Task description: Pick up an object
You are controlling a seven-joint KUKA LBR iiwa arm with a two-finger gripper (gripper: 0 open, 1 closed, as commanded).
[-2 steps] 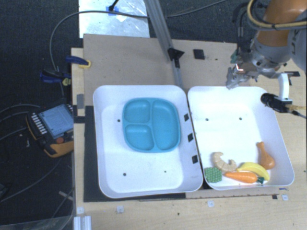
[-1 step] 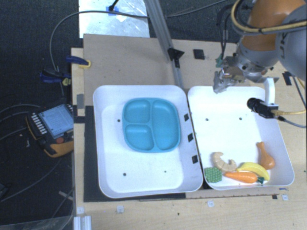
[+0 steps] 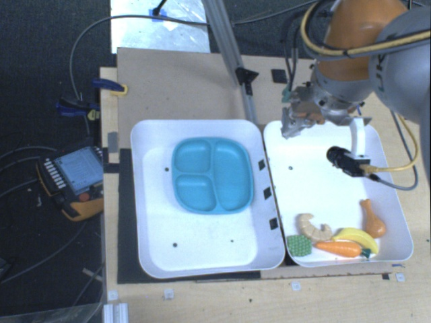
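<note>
From my seat I see the grey arm with its orange band [image 3: 360,15] reaching in from the right, and the tool [image 3: 294,123] hangs over the far left corner of the right-hand shallow white bin [image 3: 296,173]. I cannot tell how far the tool is open, and I see nothing in its hold. A small black cylindrical part with a yellow cable [image 3: 347,161] sits just below the wrist, over the same bin.

The things to pick all lie along the near edge of the right bin. A small green textured piece [image 3: 299,245] rests in the near left corner, with a pale beige knobbly toy food piece [image 3: 314,227] just beside it. An orange toy carrot [image 3: 339,249] lies touching the yellow toy banana [image 3: 357,237] behind it. A brown drumstick-shaped toy [image 3: 372,219] lies near the right wall, tilted, close to the banana. All of them are well apart from the tool.

The left-hand shallow white bin [image 3: 151,200] holds a light blue plastic plate with three compartments [image 3: 212,175], set toward its far side. The two bins stand side by side on the brown bench [image 3: 175,79]. Off the bench to the left lies a blue-faced handheld control unit with an orange body [image 3: 74,180].
</note>
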